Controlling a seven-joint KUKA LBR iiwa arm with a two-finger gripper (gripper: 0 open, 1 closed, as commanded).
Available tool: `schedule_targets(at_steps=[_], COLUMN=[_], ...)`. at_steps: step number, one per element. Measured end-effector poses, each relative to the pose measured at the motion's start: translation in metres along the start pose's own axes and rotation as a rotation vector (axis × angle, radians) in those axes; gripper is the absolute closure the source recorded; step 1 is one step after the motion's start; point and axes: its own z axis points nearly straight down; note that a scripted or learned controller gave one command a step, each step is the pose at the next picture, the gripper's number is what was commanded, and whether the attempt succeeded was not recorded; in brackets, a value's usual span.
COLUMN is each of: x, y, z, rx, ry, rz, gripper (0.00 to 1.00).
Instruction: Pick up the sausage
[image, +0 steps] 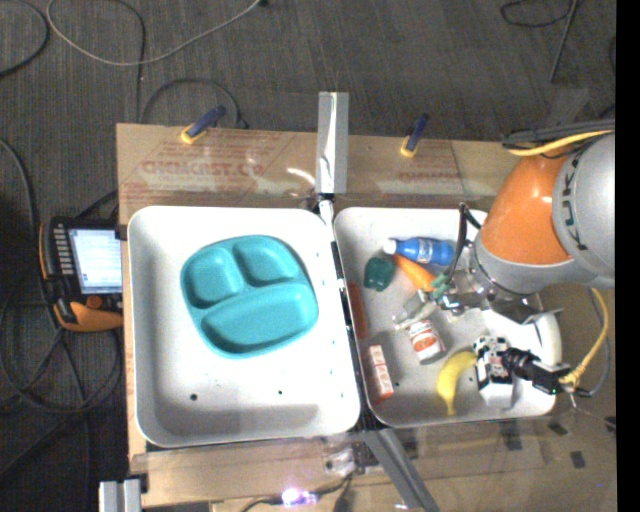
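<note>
Sausage: reddish, flat, rectangular packet.

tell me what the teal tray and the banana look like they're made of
The teal divided tray looks like moulded plastic: one even colour, rounded compartment edges, a soft sheen. The banana also looks plastic, probably a toy: flat uniform yellow, a smooth surface, no brown marks, though it is small in the view, so this is less sure.
</note>
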Motion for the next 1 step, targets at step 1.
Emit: schedule_targets(at_steps=[1], x=[0.0012], y=[0.0225], z=[0.0020], rx=[0.000], ry=[0.004], rz=[0.068], gripper=[0.00])
